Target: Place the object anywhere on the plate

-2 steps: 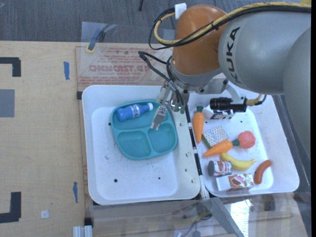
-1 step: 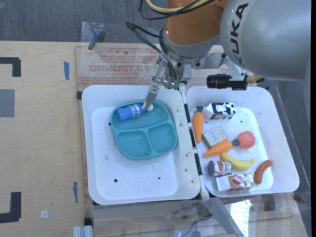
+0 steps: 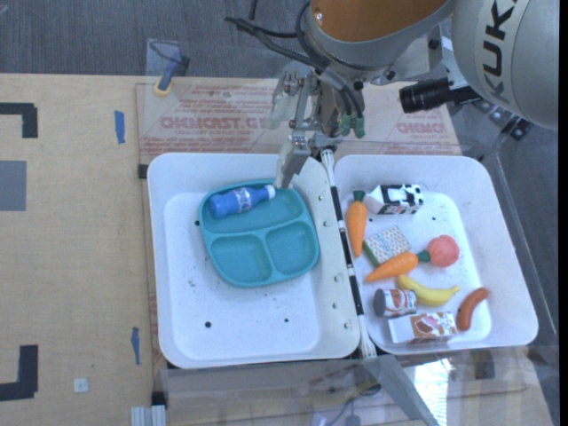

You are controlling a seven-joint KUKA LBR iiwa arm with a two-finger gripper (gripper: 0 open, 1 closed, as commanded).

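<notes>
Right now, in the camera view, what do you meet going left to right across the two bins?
Blue bottle on the teal plate → upright carrot → black-and-white carton → red ball → sausage.

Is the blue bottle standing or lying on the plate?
Lying. The blue bottle rests on its side in the upper compartment of the teal plate, white cap pointing right toward the gripper.

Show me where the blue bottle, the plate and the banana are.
blue bottle (image 3: 238, 201), camera view, middle of its body
plate (image 3: 232, 269), camera view, bare lower-left compartment
banana (image 3: 428, 291), camera view, middle of its curve
</notes>
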